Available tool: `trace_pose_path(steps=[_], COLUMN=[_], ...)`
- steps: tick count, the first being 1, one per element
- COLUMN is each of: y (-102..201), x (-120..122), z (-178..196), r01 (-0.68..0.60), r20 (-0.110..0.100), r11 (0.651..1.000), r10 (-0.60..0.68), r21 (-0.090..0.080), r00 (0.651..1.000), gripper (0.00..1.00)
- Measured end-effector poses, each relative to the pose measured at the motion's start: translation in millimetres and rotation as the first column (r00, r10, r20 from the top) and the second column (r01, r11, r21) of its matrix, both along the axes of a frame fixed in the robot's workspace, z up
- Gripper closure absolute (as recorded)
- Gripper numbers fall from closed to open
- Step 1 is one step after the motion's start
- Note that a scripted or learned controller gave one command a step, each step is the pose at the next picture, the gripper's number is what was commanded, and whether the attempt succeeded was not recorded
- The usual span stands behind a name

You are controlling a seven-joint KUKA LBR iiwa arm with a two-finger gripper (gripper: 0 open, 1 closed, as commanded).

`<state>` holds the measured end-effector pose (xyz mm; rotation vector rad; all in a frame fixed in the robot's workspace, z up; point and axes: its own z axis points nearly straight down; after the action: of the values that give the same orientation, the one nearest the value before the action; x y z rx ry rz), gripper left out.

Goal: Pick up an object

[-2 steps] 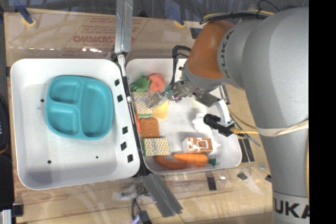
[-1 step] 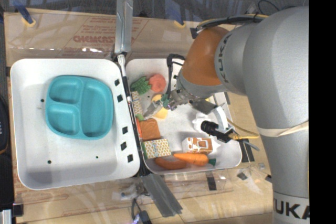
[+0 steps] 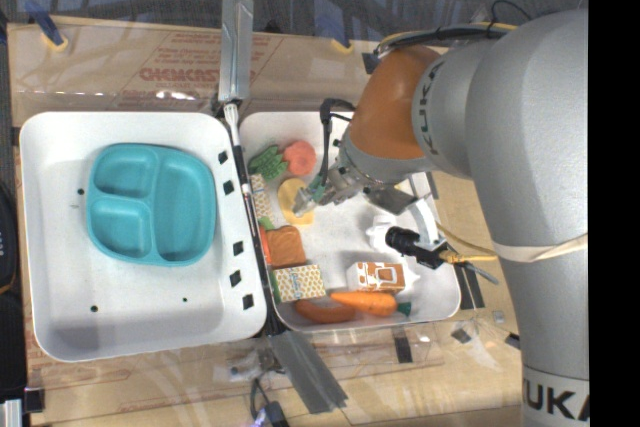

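A: Two bins, and all the loose items sit in the right bin (image 3: 445,300). The left bin (image 3: 40,245) bears a teal plate (image 3: 152,203), nothing else I can make out.

B: Where is the gripper (image 3: 305,203)?

A: Low in the right bin, toward ten o'clock from its middle, its tip over a yellow piece (image 3: 291,191). The arm (image 3: 500,115) comes in from three o'clock and covers much of that bin.

B: Has it got anything?

A: I cannot tell. The tip is small and dark against the yellow piece; whether it is spread or closed, or touching the piece, is not clear. Nothing shows lifted clear of the bin floor.

B: So how far along?

A: I judge the reach is made and the grasp itself is either in hand or just ahead. The lift is left.

B: What lies around it?

A: A green piece (image 3: 266,160) and a pink one (image 3: 299,156) just beside it at twelve o'clock; a brown block (image 3: 285,246) at six. A carrot (image 3: 366,301) and a small carton (image 3: 377,276) lie near the bin's five o'clock edge, well apart from the tip.
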<state>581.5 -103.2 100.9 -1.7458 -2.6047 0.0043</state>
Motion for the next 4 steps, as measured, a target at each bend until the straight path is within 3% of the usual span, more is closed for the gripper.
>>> trace_pose_path(steps=[1, 2, 3, 4], y=[0.1, 0.4, 0.5, 0.4], x=[0.0, 0.2, 0.2, -8.1], z=[0.0, 9.6, 9.5, -8.5], r01=[0.0, -0.002, -0.003, -0.089], r20=[0.0, -0.001, -0.001, 0.005], r11=[1.0, 1.0, 1.0, 0.996], r10=[0.0, 0.002, 0.003, 0.089], r21=[0.0, 0.0, -0.001, 0.0], r00=[1.0, 1.0, 1.0, 0.996], gripper=[0.0, 1.0, 0.0, 0.0])
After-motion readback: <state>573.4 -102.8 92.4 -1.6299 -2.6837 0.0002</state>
